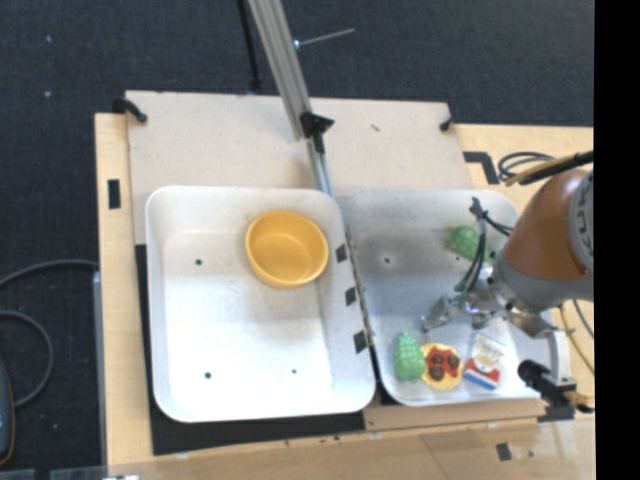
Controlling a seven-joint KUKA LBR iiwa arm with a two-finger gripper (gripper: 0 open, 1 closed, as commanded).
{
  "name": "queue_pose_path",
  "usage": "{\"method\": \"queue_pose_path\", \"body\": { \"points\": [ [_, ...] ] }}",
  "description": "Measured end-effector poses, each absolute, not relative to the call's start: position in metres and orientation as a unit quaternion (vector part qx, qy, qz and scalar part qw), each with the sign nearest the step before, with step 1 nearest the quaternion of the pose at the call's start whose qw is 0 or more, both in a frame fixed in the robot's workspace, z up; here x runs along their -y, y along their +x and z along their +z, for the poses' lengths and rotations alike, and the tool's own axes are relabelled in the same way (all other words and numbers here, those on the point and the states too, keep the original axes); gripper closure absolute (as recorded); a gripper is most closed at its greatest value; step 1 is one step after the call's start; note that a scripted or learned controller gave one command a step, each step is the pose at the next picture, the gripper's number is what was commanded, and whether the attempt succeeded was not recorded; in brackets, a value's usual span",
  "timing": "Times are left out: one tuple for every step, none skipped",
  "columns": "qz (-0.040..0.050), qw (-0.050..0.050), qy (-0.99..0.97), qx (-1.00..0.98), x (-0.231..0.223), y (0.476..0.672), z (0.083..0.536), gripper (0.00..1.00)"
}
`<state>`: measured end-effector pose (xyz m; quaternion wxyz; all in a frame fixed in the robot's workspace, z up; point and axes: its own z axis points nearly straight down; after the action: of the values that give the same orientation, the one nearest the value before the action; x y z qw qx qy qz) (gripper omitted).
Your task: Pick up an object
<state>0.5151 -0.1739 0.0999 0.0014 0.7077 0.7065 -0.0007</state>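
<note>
My gripper (460, 314) hangs over the right bin (400, 218), below the arm's orange band, and looks open with nothing between its fingers. Just in front of it lie a red and yellow toy (441, 365), a white packet with red and blue print (485, 362) and a green knobbly toy (407, 356). A second green object (464, 240) sits behind the gripper near the bin's far right, partly hidden by black cables. A yellow bowl (287, 248) stands upright in the left bin (200, 368).
A slanted metal pole (285, 58) rises from the back of the bench between the two bins. Cables (530, 166) trail at the right edge. The bins' shared wall (352, 288) runs down the middle.
</note>
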Motion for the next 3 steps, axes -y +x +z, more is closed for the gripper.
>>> {"method": "queue_pose_path", "body": {
  "points": [
    [0.0016,0.003,0.709,-0.705,0.174,0.517,0.112,1.0],
    [0.0017,0.003,0.706,-0.708,0.176,0.522,0.156,1.0],
    [0.0001,0.001,0.706,-0.708,0.177,0.533,0.209,1.0]
  ]
}}
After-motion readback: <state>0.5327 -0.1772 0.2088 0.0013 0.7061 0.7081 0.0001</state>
